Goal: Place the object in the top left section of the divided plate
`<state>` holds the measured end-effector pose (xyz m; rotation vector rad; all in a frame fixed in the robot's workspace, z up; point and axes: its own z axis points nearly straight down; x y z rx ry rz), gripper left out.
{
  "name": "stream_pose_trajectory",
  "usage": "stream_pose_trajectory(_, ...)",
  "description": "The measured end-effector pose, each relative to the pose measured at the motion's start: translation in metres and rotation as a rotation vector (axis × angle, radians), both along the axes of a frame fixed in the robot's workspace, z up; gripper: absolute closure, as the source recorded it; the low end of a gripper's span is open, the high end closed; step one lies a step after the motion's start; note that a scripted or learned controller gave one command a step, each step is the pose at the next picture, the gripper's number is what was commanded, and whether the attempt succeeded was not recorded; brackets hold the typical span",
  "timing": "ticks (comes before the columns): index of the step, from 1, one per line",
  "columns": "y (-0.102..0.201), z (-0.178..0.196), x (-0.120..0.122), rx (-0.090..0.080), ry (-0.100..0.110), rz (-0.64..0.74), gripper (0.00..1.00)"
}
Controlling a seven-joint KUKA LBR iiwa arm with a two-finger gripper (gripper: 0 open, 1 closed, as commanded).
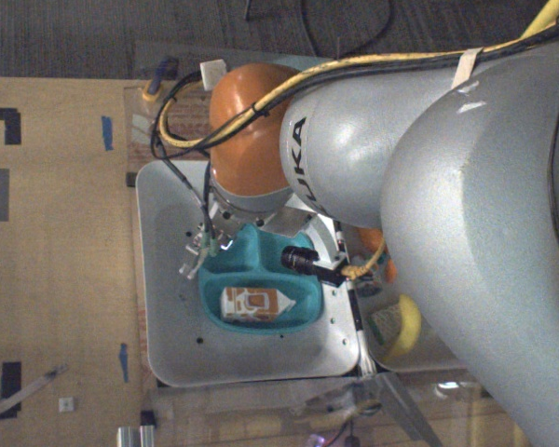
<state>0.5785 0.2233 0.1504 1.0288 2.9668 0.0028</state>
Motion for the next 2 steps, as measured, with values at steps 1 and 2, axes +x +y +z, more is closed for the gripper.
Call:
stream_pose_trajectory(1, 0.000, 0.000, 0.000, 0.000, 0.000, 0.000, 0.00)
stream_pose_trajectory(2, -0.021, 0.032, -0.019, -0.001, 0.001, 0.133, 0.00)
